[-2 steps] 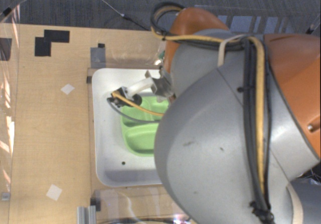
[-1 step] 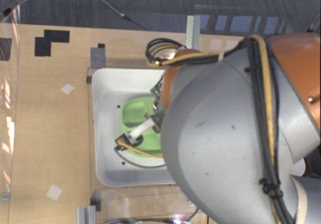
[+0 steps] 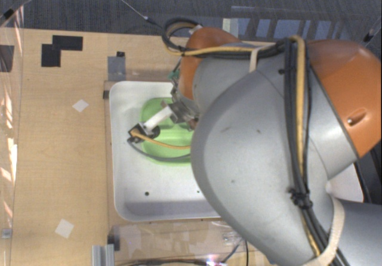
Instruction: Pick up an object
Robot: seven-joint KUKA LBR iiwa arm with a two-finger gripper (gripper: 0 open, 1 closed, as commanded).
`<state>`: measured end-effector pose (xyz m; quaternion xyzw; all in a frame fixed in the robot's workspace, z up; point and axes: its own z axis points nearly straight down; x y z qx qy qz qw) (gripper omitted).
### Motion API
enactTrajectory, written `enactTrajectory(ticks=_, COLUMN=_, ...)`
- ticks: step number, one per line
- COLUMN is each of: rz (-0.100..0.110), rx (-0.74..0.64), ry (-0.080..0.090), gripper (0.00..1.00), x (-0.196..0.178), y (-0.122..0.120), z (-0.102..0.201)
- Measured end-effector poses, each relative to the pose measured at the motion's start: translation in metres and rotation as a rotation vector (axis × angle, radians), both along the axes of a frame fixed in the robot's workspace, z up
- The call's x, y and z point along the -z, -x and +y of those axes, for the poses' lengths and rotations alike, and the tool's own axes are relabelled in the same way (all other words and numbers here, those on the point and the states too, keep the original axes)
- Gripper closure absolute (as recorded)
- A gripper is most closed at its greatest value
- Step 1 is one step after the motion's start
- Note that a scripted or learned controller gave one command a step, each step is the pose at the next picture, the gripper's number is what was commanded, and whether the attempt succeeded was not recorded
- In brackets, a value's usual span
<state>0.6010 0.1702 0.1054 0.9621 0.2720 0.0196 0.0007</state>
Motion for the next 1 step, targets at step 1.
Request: enactTrajectory(ticks=1, rz=0.034, rx=-0.438, ry=0.017, gripper=0.0, x=-0.0714, y=0.0625, z=0.008)
